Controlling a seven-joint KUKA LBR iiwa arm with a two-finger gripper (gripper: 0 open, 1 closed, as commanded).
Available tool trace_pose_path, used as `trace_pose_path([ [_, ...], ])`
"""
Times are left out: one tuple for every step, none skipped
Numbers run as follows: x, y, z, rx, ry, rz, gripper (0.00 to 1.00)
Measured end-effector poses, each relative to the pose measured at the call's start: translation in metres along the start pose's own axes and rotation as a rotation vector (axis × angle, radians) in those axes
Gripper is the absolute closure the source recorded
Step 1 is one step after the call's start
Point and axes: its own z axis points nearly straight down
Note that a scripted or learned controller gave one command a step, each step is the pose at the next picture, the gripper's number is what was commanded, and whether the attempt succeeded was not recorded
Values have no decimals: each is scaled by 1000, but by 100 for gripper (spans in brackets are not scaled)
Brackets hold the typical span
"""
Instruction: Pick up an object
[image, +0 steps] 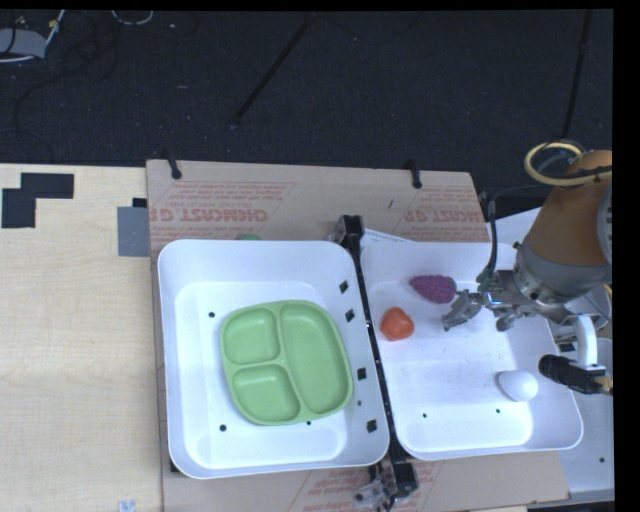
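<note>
Two metal fingers of the gripper (478, 307) are seen spread apart over the right bin (450, 420), with nothing held between them. A purple object (433, 288) is located just left of the fingertips, apart from them. An orange ball (397, 324) is found farther left. A white egg-shaped object (518, 385) lies below the gripper. A green divided plate (285, 361) is seated in the left bin (190, 400).

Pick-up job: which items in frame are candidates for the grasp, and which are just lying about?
In play:
- hand, over the right bin
- purple object, right beside the hand
- orange-red object
- white egg-shaped object

Lying about:
- green divided plate in the left bin
- cardboard sheet under the bins
</note>
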Motion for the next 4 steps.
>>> trace_pose_path([
  [-9, 2, 55, 0, 0, 0, 0],
  [-10, 3, 41, -3, 0, 3, 100],
  [-8, 6, -21, -10, -2, -1, 100],
  [-6, 4, -64, -11, -2, -2, 100],
])
